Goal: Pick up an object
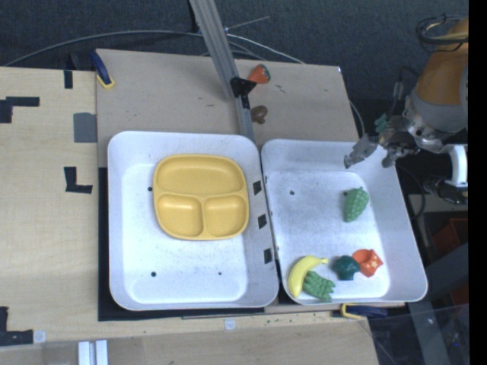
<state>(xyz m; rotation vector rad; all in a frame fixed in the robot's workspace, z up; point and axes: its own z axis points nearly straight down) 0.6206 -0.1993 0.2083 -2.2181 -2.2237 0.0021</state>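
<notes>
I can't tell the tool's (370, 152) state; green grapes (354, 204) just below it could roll off a misaligned pinch.

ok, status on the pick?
Tool over right bin's far right corner, open, holding nothing. Nearest: green bumpy toy, untouched. Yellow banana and other toys near front edge. Nothing blocking.

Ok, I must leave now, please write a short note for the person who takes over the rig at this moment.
Gripper: above the right bin's far right corner, open, holding nothing.
Right bin: green grapes toy in the middle right; banana, small green toy, teal toy and orange-red toy along the near edge.
Left bin: yellow divided plate.
Done: nothing picked.
Left: descend, grasp one object, lift.
</notes>
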